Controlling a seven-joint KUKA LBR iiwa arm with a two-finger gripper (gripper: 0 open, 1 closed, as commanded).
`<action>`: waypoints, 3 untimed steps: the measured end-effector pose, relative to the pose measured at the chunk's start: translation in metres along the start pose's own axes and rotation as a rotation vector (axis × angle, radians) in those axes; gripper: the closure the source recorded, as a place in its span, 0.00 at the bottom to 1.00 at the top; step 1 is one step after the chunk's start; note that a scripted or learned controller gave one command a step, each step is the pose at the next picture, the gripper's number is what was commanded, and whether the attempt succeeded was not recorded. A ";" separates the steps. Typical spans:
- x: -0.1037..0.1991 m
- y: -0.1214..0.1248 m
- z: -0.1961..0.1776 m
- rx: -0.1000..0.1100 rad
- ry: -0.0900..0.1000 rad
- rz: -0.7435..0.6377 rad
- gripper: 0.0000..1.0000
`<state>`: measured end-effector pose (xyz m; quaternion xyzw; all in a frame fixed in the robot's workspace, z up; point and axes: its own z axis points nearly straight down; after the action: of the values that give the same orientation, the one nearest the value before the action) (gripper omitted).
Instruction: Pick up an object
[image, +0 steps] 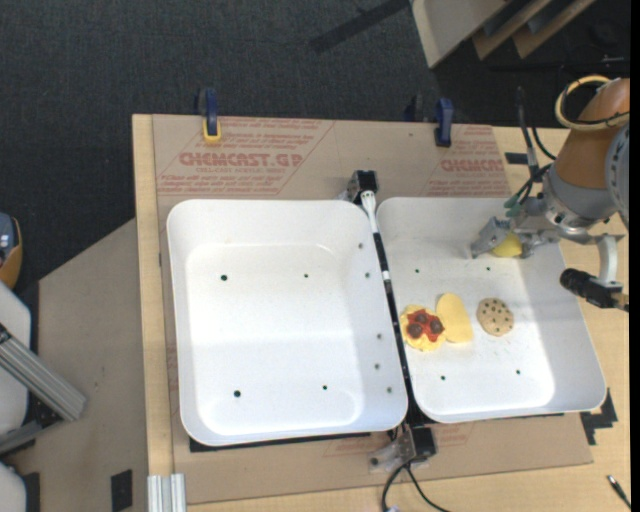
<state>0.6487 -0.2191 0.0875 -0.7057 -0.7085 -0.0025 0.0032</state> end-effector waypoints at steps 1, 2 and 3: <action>0.003 0.009 0.003 0.006 0.002 0.002 0.00; 0.002 0.017 0.004 0.017 0.009 0.001 0.00; -0.001 0.019 -0.008 0.000 -0.005 0.000 1.00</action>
<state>0.6676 -0.2204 0.0957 -0.7056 -0.7086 -0.0009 0.0015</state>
